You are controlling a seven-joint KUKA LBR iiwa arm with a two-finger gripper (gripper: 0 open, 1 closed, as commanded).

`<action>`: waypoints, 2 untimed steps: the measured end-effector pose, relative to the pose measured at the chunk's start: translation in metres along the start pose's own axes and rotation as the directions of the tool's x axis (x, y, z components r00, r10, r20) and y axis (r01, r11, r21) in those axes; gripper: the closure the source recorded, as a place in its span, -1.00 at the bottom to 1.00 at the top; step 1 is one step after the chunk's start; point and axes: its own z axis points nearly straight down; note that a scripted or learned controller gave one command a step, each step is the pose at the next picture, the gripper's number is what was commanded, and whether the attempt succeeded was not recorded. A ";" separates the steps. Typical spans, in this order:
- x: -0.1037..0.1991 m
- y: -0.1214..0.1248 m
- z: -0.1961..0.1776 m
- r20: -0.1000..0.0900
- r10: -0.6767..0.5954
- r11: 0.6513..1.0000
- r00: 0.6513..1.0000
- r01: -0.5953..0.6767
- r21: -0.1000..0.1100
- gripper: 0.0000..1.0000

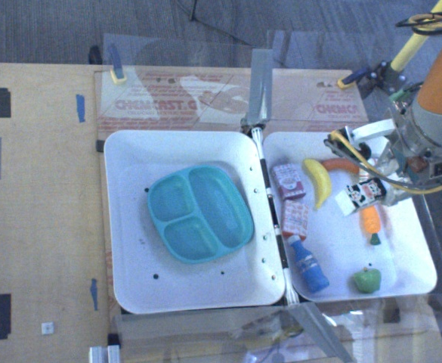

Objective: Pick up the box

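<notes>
Right bin [413, 274] crowded along left wall by two pink boxes [290, 199] and blue bottle [308, 264], banana [319, 181] mid-top, carrot [370, 222] and green fruit [366, 280] toward lower right, open floor between bottle and carrot.

Here's the bench [39, 225], pale wood filling the left of the frame, with black tape marks at its far left edge and small blue tape strips near the bins. Two shallow white bins sit on it side by side: the left bin [126, 278] mid-frame, the right bin [417, 274] touching it.
</notes>
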 end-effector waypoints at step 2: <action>0.027 0.046 0.147 0.002 0.001 1.000 1.000 -0.001 0.004 1.00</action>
